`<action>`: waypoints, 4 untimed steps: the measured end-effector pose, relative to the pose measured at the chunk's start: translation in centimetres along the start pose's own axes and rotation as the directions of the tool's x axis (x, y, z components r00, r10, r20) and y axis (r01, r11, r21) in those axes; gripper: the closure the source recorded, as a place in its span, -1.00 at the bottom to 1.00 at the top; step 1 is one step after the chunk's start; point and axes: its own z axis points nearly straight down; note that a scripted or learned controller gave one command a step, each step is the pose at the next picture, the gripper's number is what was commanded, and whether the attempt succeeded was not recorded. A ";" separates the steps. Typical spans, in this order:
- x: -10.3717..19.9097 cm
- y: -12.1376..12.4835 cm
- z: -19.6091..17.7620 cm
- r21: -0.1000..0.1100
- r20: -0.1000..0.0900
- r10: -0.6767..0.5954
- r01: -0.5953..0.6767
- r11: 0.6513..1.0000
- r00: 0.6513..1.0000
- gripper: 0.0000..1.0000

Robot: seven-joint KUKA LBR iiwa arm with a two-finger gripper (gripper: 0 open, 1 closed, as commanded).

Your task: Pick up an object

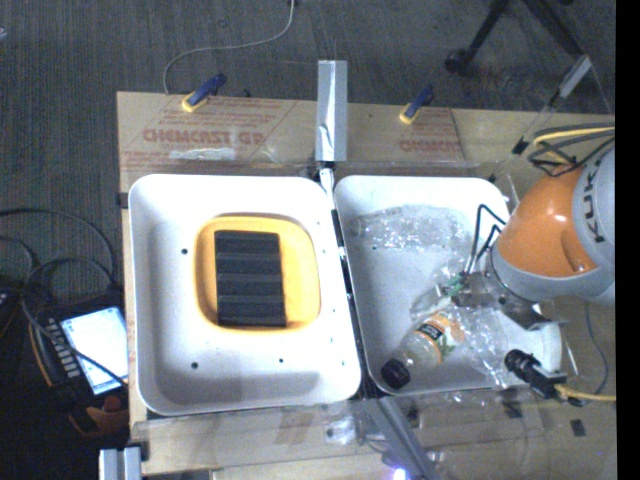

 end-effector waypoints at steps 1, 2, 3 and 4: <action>0.1 0.2 -1.1 -0.005 -0.001 -0.001 0.001 1.000 1.000 1.00; 4.0 1.8 -8.1 0.033 -0.003 0.037 -0.037 0.999 0.999 1.00; 4.0 1.8 -8.1 0.033 -0.003 0.037 -0.037 0.999 0.999 -1.00; 1.1 -0.3 -0.7 0.016 0.001 0.010 -0.010 1.000 1.000 -1.00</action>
